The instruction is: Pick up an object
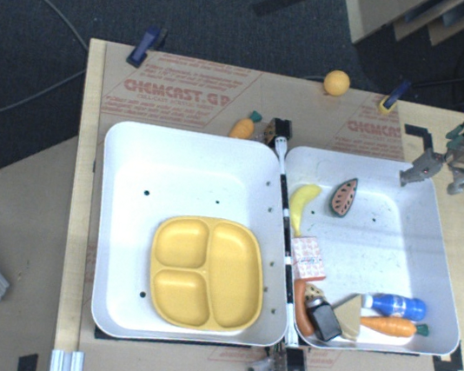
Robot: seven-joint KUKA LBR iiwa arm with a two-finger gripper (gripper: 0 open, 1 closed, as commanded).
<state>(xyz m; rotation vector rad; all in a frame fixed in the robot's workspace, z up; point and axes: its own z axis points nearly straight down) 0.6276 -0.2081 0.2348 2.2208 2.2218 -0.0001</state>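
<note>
Dark carpet around a cardboard-topped bench [186, 93] with two white bins. Right bin [398, 243]: banana [301, 203] and watermelon slice [343, 196] near the far left corner, patterned packet [308, 256] by the left wall, blue bottle [395, 305] just above a carrot [389, 326] at the near edge. Gripper [438, 172] over the far right rim, seemingly spread apart, nothing between its fingers. Left bin [130, 163]: yellow divided plate [206, 271].

Yellow divided plate [206, 271] in left bin [131, 155], gripper [437, 168] above right bin [444, 260]
</note>
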